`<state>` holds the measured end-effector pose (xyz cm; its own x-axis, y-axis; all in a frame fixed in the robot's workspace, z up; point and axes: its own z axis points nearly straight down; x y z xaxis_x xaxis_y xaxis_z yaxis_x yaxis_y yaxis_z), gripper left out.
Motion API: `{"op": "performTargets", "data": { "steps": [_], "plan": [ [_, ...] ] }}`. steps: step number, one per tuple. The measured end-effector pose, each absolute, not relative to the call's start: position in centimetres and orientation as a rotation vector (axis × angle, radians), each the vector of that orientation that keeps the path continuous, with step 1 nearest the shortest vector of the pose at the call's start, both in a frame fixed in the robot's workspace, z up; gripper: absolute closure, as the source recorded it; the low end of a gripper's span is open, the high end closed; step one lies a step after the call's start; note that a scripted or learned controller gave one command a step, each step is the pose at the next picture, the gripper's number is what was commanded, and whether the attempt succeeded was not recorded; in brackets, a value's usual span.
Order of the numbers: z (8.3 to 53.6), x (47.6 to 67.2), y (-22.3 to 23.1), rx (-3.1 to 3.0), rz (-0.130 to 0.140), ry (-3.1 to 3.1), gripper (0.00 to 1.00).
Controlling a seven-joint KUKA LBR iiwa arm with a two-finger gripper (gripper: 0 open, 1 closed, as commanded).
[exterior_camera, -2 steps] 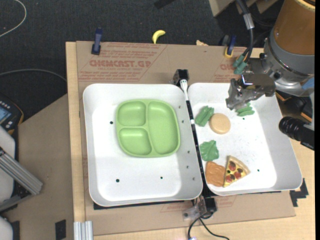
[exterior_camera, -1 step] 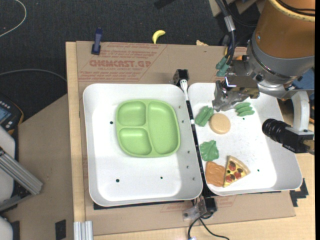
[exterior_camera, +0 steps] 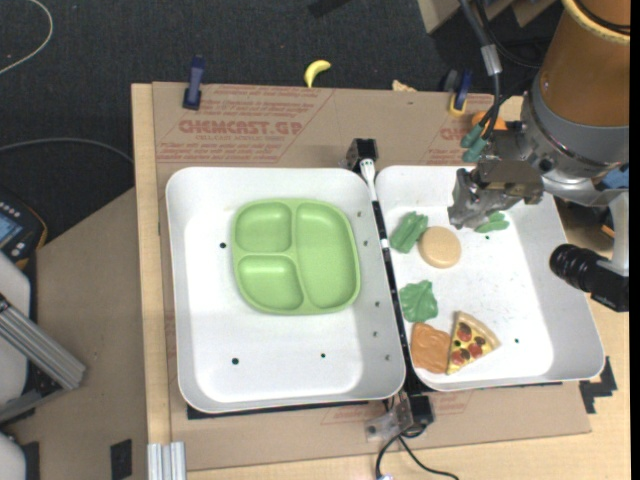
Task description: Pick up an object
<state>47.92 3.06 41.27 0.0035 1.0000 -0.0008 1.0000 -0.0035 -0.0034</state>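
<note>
The approach step is judged to be in hand: the gripper (exterior_camera: 470, 213) is hung low over the right bin (exterior_camera: 560, 358), just above the tan round piece (exterior_camera: 440, 247) — nothing is seen held, and its opening cannot be told. A short descent onto that piece — then a closing — is called for next.

— What sits where on my bench?

— Two bins side by side. The left bin (exterior_camera: 200, 298) holds a divided plate (exterior_camera: 296, 256), near its middle.

— And the right bin (exterior_camera: 545, 298)?

— A cookie (exterior_camera: 440, 247) lies toward the back, a leaf (exterior_camera: 408, 231) just left of it. Nearer the front lies another leaf (exterior_camera: 417, 299), then a toast (exterior_camera: 430, 348) touching a pizza slice (exterior_camera: 471, 340) on its right. My gripper (exterior_camera: 478, 208) hangs behind the cookie.
</note>
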Motion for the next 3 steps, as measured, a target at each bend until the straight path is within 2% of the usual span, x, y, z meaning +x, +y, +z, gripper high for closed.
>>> {"op": "performTargets", "data": {
  "steps": [2, 3],
  "plan": [
    [41.8, 48.0, 3.5, -2.223, -0.002, -2.223, 1.0],
    [34.0, 47.8, 8.1, -2.212, 0.01, -2.222, 1.0]
  ]
}}
